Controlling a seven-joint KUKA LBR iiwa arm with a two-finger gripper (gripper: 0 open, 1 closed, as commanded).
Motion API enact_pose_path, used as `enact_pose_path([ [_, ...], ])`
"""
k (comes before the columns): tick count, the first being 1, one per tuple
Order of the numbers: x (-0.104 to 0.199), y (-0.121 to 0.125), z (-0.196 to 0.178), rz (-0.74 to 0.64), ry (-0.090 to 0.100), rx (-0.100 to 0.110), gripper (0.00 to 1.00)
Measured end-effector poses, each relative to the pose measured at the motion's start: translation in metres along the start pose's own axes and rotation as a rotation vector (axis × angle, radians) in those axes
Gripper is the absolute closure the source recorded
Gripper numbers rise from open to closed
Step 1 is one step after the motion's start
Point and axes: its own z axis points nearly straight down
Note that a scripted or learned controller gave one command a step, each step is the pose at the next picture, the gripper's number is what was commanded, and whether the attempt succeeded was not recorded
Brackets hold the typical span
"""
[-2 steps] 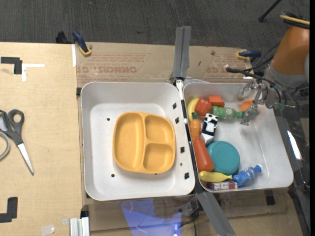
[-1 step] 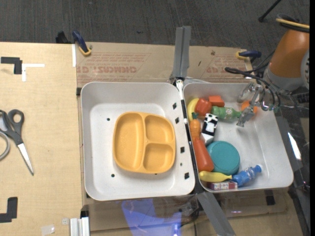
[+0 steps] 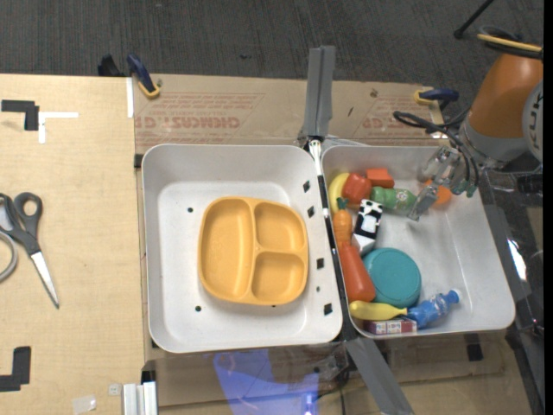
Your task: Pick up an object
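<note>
The gripper [image 3: 435, 188] hangs over the far right corner of the right bin [image 3: 484, 271], its fingers [image 3: 418, 204] slightly apart and holding nothing, just beside a green bottle [image 3: 393, 199]; a yellow divided plate [image 3: 254, 252] sits mid-way in the left bin [image 3: 164, 232]

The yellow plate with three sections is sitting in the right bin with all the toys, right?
Not quite. The yellow plate does have three sections, but the camera view shows it in the left bin, by itself. The toys, such as the teal lid and the blue bottle, are in the right bin.
</note>
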Motion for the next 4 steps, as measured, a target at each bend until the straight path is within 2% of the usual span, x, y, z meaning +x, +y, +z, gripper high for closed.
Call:
enact_pose_path([
  [1,-0.001,0.001,-0.011,-0.003,-0.004,0.001,1.0],
  [2,0.046,0.018,-0.136,0.033,-0.001,0.0,1.0],
  [3,0.067,0.041,-0.018,0.154,0.002,0.001,1.0],
  [4,0.049,0.091,-0.162,0.242,0.0,0.001,1.0],
])
